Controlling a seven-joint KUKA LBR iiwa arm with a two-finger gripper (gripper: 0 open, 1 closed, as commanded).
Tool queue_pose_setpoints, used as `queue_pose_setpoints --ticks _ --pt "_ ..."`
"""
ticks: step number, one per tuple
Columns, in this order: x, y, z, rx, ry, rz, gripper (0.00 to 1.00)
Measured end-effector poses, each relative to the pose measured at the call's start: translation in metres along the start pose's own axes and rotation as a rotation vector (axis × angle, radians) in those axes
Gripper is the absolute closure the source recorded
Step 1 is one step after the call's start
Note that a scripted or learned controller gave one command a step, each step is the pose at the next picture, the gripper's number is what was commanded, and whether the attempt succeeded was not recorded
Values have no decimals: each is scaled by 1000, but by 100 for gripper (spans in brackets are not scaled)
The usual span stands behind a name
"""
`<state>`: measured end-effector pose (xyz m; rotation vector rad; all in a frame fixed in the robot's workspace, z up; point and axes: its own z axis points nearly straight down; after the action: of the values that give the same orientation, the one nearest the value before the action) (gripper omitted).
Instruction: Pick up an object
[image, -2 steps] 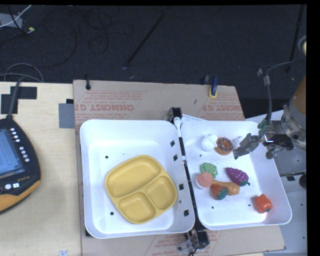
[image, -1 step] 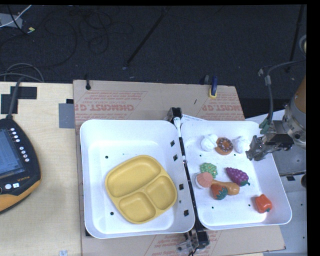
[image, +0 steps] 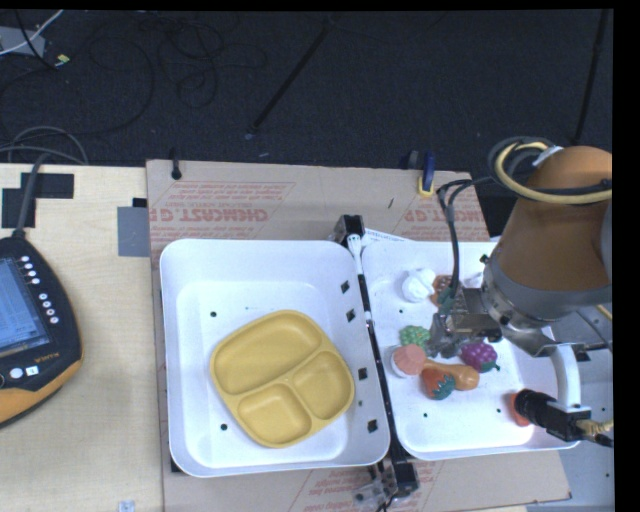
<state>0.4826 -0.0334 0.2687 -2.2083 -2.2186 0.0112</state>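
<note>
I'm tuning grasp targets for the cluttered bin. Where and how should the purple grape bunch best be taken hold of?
The purple grape bunch lies at the right edge of the toy pile in the right bin, with bare floor on its right. Probably best to grip across its rounded middle from straight above. The orange toy crowds its lower left, so one finger would go on the bare side.

The yellow plastic plate with three sections (image: 283, 376), in the lower middle of the frame, looks smooth and a little shiny. It lies in the left white plastic bin (image: 190, 300), which is smooth and dull. The right white plastic bin (image: 470, 435) looks the same. The small toy foods (image: 445, 360) in it look like bright, smooth plastic. The flat brown cardboard sheet (image: 250, 200) under both bins looks rough and dull, with red print. The pale wooden bench top (image: 90, 440) at the lower left is matt.
</note>
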Motion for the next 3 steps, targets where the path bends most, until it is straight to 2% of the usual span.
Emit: queue_pose_setpoints --ticks 1,2,3 --pt "54 26 60 -3 -1 0 100" --pt "42 -8 -54 -17 -2 4 100" --pt "91 -8 -123 -17 -1 -1 100"
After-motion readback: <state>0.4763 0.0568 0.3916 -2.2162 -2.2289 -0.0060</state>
